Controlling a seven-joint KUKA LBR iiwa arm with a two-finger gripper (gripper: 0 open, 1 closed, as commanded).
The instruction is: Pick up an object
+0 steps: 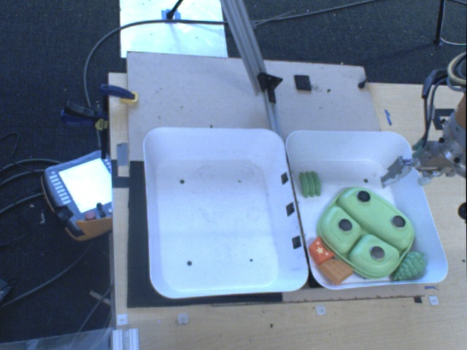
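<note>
A large green moulded toy (pixel 367 230) lies in the right bin (pixel 343 146) — an orange block (pixel 330 261) touching its lower-left edge, a bumpy green piece (pixel 410 266) at its lower right, a small ridged green piece (pixel 310 184) up-left. The gripper (pixel 398 170) hovers above-right of the toy, fingers spread, holding nothing.

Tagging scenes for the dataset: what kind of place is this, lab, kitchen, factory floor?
Most likely a robotics lab. Two white bins sit on a board-topped bench, a teach pendant lies on dark carpet with loose cables, and the right bin holds only toy items such as a green tray.
</note>
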